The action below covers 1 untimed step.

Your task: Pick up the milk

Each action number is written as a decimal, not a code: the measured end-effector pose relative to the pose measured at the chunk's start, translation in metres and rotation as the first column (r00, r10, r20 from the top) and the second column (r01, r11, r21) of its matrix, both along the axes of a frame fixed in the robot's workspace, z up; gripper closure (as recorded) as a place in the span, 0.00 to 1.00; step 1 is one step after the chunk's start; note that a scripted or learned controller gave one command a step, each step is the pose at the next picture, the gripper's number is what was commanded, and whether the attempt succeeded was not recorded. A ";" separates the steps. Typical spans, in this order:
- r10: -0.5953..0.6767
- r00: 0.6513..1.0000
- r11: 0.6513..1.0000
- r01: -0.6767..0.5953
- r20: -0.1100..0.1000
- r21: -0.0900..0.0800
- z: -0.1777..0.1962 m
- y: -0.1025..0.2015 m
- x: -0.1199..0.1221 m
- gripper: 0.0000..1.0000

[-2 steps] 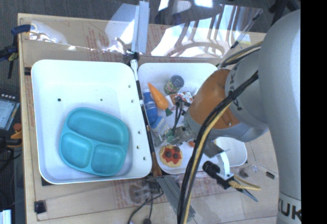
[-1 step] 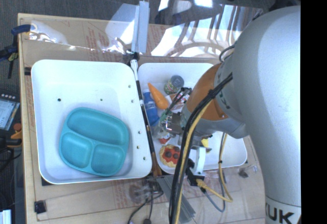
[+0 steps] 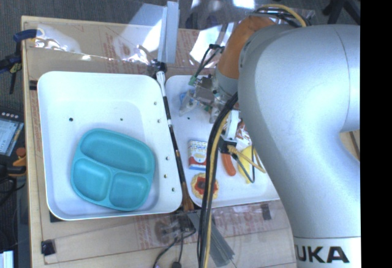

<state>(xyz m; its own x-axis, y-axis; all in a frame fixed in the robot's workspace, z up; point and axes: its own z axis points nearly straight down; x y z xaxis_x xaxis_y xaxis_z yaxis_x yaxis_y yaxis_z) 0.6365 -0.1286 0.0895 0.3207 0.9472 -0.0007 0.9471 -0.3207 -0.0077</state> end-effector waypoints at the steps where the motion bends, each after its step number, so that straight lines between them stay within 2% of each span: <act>1: 0.171 0.985 0.985 -0.171 0.003 -0.003 0.004 0.021 -0.098 0.00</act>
